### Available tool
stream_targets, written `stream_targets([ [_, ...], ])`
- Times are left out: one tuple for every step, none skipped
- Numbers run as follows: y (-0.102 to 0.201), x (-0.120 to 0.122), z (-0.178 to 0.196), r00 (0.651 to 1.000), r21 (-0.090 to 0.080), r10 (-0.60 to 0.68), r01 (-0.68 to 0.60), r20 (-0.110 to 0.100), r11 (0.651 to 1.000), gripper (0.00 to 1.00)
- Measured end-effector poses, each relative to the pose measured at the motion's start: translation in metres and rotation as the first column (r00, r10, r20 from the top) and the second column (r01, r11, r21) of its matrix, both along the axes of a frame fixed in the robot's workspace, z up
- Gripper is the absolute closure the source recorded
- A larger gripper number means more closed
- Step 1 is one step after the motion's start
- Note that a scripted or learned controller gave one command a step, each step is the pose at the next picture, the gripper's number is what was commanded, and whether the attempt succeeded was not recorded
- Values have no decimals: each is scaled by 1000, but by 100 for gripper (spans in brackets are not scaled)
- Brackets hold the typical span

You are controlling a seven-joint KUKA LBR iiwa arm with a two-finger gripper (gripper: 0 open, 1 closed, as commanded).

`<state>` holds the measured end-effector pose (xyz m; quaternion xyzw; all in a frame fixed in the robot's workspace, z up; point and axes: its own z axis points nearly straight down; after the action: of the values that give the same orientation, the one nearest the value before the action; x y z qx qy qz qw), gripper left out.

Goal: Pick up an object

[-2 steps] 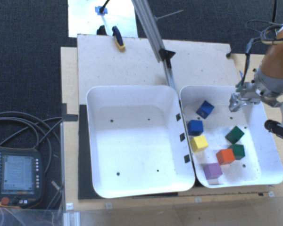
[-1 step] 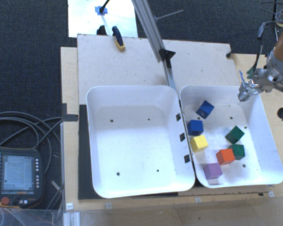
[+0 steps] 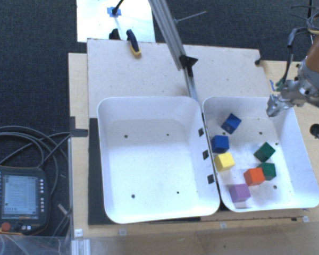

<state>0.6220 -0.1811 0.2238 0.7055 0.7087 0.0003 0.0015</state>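
Observation:
The right bin (image 3: pixel 300 142) holds several small blocks: two blue blocks (image 3: pixel 231 123) (image 3: pixel 220 143), a yellow block (image 3: pixel 224 161), an orange block (image 3: pixel 253 176), two green blocks (image 3: pixel 265 152) (image 3: pixel 269 170) and a purple block (image 3: pixel 239 193). My gripper (image 3: pixel 274 108) hangs over the bin's far right corner, above and to the right of the blocks. Nothing shows between its fingers.
The left bin (image 3: pixel 154 161) sits beside the right one, with a row of black clips along their shared wall. A metal pole (image 3: pixel 170 31) slants across the board behind the bins. A teach pendant (image 3: pixel 18 198) and cables lie at the lower left.

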Motion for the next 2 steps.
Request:
stream_targets([
  [47,4,13,1000,1,5,-5,1,1000,100],
  [103,7,7,1000,4,6,-6,-1,1000,100],
])
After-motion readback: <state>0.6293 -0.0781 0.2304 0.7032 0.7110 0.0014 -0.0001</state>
